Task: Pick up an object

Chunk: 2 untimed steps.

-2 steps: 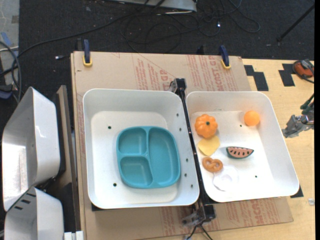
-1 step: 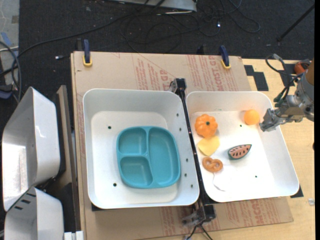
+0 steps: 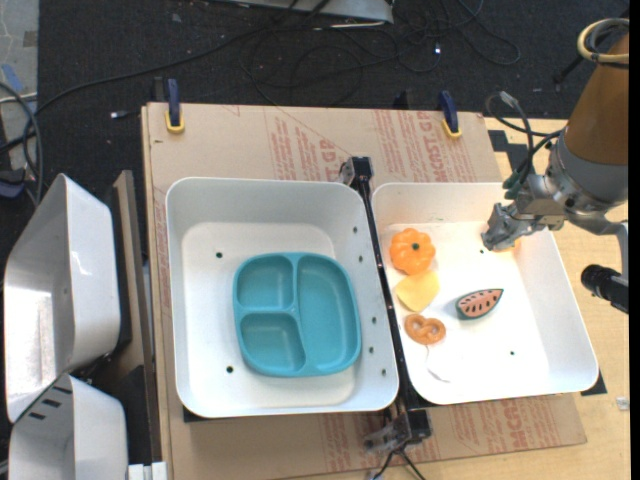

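The pretzel [image 3: 424, 328] is lying low in the right bin [image 3: 560, 368], likely light, stiff and graspable across its width, while the gripper [image 3: 497, 234], its state unclear, is hovering near the back.

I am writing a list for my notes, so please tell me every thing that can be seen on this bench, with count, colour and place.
bins: two, white, side by side on the bench
divided plate: one, teal, in the left bin
pumpkin: one, orange, right bin, near its left wall
yellow piece: one, pale yellow, just below the pumpkin
pretzel: one, orange-brown, below the yellow piece
watermelon slice: one, red with dark green rind, middle of the right bin
clamps: two, blue and yellow, at the board's far edge
arm: one, grey and orange, from the right
gripper: one, grey, over the right bin's far part
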### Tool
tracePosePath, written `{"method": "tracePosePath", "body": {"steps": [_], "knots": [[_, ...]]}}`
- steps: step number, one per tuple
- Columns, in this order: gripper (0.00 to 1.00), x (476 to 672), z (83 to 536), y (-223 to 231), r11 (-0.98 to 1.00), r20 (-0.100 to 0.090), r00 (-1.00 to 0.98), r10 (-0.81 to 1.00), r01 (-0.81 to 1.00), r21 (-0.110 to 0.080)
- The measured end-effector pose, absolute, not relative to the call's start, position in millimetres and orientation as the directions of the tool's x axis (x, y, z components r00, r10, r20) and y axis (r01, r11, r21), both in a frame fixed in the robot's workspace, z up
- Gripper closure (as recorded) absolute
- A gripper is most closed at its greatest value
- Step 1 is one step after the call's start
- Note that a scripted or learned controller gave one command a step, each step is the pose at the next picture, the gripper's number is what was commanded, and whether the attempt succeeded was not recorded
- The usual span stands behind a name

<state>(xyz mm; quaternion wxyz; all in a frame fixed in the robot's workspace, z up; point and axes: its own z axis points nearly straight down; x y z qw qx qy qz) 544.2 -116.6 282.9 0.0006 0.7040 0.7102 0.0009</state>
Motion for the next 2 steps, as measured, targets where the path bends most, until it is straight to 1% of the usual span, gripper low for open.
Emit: {"method": "tracePosePath", "body": {"steps": [1, 2], "knots": [[1.00, 572.9, 268.0, -61.9, 0.009, 0.000, -0.009, 1.000, 1.000, 0.002], [1.00, 588.5, 248.1, -10.2, 0.007, 0.001, -0.007, 1.000, 1.000, -0.001]]}}
